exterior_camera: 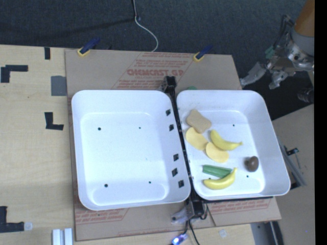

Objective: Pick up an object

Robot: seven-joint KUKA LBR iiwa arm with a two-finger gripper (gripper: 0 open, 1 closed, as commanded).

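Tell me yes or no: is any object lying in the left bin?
No: the bananas, green pod and other pieces all lie in the right bin.

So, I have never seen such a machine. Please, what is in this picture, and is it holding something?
One camera looks down at a slant on a bench with two shallow white bins. The robot arm, grey with an orange band, reaches in at the upper right; its tool hangs outside the bins, and nothing shows in it. The right bin holds toy food: two bananas, a tan biscuit, two yellow slices, a green pod and a small brown ball.
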